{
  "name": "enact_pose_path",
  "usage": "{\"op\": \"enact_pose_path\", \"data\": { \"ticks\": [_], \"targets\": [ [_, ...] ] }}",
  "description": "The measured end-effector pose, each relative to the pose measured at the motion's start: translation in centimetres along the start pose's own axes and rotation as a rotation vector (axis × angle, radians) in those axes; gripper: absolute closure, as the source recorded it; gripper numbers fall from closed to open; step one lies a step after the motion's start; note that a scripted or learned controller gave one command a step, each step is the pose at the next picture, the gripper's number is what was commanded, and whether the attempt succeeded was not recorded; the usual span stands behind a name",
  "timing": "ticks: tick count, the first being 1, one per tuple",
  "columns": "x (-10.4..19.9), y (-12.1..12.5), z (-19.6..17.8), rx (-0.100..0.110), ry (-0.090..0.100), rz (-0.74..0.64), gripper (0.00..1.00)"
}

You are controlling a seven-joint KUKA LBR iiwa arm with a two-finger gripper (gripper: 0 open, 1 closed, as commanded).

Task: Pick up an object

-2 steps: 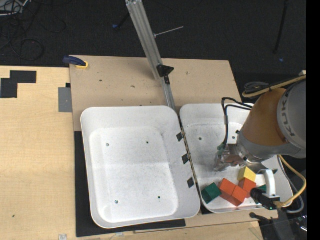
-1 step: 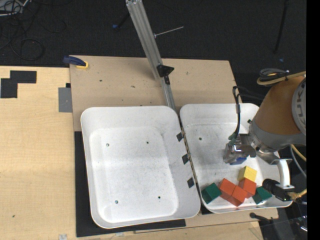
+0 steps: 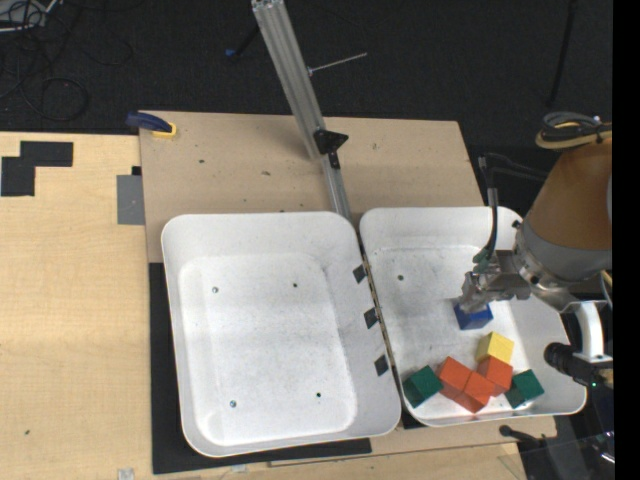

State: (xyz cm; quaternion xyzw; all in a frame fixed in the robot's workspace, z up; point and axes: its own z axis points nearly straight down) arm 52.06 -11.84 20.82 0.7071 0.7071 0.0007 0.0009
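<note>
1. Tabletop carries two white bins; left bin beside right bin.
2. My hand is low in the right bin, right over the blue cube; can't tell its grip state.
3. Orange, yellow and green blocks clustered at near edge.

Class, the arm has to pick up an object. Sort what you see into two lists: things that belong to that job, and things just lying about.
Belongs to the job:
end effector
blue block
yellow block
orange blocks
green blocks
right bin

Just lying about:
left bin
metal rail
blue-and-yellow clamp
</note>
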Motion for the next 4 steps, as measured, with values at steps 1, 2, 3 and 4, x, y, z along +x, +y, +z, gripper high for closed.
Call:
{"op": "enact_pose_path", "data": {
  "ticks": [1, 2, 3, 4],
  "targets": [
    [4.7, 1.8, -1.4, 0.004, 0.002, -0.004, 1.0],
    [9.6, 3.3, -2.4, 0.004, 0.001, -0.004, 1.0],
    [15.4, 5.7, -2.5, 0.004, 0.003, -0.005, 1.0],
    [19.7, 8.7, -3.0, 0.004, 0.002, -0.003, 1.0]
  ]
}}
